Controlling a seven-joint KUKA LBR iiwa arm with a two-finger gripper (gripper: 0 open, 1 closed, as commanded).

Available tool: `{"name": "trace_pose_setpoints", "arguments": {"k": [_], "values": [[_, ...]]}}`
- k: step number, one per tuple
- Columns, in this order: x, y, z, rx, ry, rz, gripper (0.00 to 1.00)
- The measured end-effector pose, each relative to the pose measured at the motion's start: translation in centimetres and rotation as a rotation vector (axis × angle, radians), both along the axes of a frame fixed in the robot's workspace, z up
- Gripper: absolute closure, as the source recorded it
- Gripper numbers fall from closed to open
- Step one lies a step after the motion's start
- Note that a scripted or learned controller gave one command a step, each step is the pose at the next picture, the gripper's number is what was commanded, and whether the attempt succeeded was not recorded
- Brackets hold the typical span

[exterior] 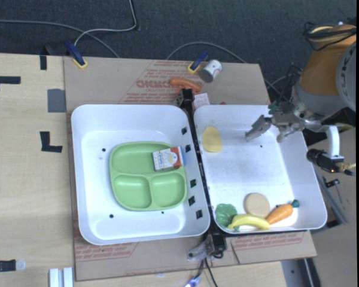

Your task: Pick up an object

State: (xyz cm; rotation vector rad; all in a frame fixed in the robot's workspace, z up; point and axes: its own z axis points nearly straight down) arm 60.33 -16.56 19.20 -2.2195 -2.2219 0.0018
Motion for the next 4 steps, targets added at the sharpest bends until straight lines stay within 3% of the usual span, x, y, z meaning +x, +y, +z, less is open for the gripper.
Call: {"name": "trace_pose_setpoints", "arguments": {"k": [1, 2, 4], "values": [[-0.6, 5.2, -10.2, 0.001, 0.000, 0.001, 0.00], [6.1, 6.4, -10.6, -0.001, -0.004, 0.001, 0.00], [4.6, 6.8, -10.6, -0.003, -0.004, -0.001, 0.00]]}}
